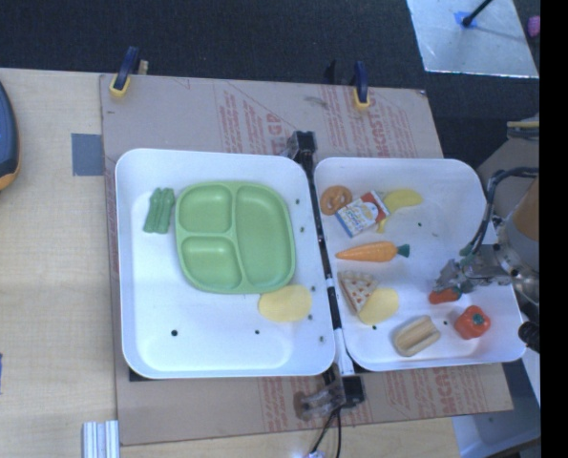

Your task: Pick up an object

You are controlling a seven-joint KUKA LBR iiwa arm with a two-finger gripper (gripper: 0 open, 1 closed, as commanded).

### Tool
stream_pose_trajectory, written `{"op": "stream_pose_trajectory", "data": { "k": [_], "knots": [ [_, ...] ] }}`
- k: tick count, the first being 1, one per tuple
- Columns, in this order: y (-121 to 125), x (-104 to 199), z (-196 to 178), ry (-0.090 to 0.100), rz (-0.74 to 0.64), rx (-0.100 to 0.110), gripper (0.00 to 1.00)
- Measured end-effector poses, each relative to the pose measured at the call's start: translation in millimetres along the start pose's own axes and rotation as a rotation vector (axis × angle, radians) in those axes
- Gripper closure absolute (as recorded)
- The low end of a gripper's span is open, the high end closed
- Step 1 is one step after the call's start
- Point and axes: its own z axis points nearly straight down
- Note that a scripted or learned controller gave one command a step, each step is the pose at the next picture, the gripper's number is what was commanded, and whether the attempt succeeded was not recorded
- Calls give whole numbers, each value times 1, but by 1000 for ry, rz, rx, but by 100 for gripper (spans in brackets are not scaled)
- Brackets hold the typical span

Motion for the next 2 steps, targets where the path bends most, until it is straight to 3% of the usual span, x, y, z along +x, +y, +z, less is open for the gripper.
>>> {"op": "stream_pose_trajectory", "data": {
  "k": [1, 2],
  "knots": [
    [-3, 81, -78, 2, -6, -2, 100],
    [34, 114, -92, 1, -3, -1, 100]
  ]
}}
